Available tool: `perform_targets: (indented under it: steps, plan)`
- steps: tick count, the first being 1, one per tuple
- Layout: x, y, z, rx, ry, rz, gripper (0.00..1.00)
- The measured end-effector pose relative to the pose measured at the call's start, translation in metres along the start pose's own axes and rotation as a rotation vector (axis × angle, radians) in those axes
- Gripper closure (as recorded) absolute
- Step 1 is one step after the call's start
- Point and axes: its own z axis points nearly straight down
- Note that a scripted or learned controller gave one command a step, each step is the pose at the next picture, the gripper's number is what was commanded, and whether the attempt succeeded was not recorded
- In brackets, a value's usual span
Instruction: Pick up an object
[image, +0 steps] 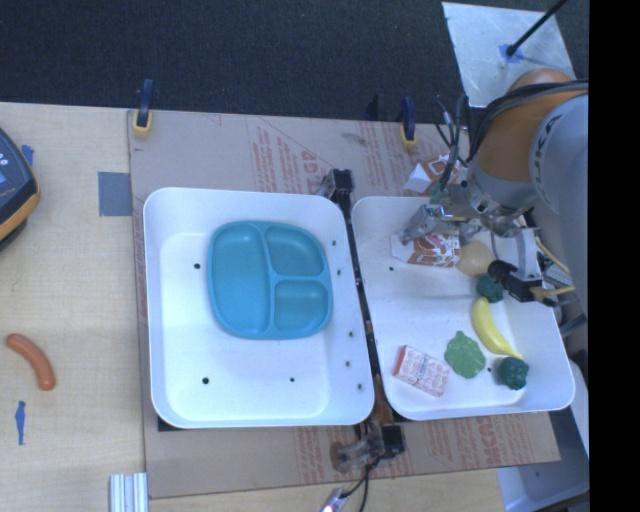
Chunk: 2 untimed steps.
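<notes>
My gripper hangs over the back of the right bin, reaching in from the grey arm with the orange band. Just below it lies a brown and white packet, with a beige lump beside it. Further forward in the same bin lie a small dark green piece, a yellow banana, a light green leafy piece, a dark green broccoli and a red and white packet. Nothing shows held in the gripper.
The left bin holds a blue divided plate. On the bench at the left lie a sausage and a dark device. Clamps hold the cardboard at the back. Cables hang by the arm at right.
</notes>
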Motion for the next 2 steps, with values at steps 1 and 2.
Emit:
perform_targets:
  steps: [1,2]
  plan:
    - [-0.003,0.004,-0.017,-0.011,-0.005,-0.001,1.00]
    - [0.067,-0.029,-0.085,0.012,0.006,-0.001,1.00]
